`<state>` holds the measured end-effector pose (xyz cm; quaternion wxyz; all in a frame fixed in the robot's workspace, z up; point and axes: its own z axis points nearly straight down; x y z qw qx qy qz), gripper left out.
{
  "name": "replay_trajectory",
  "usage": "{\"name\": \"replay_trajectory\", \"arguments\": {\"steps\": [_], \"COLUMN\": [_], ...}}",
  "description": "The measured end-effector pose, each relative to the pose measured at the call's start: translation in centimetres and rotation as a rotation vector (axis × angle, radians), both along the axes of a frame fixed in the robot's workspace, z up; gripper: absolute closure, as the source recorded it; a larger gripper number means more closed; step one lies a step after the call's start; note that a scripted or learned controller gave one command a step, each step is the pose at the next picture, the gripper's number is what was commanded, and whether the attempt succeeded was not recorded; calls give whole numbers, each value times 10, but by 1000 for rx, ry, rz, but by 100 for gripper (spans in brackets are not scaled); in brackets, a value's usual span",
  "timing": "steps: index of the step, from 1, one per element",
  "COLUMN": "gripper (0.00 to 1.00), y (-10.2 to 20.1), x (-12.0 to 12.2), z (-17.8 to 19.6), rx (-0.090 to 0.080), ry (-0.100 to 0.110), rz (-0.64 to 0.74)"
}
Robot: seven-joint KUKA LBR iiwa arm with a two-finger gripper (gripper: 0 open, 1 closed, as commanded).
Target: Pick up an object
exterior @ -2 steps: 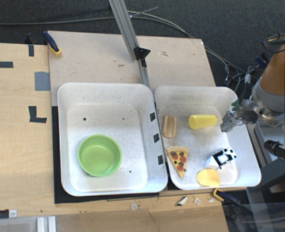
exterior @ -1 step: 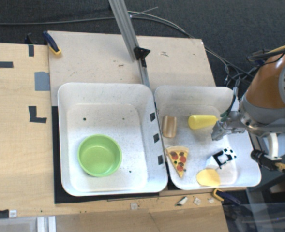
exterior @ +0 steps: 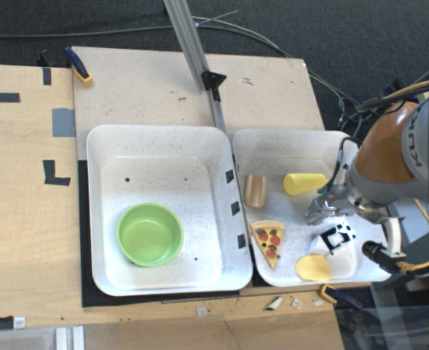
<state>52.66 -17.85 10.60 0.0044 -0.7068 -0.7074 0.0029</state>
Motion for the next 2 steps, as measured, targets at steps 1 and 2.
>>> {"name": "replay_trajectory", "arguments": {"steps": [1, 2], "gripper": [100, 100], "y": [0, -9], "x": [1, 5], "z": [13, 63], "rx": [1, -2], "ry": [-1, -12], "rz": [0, -1]}}
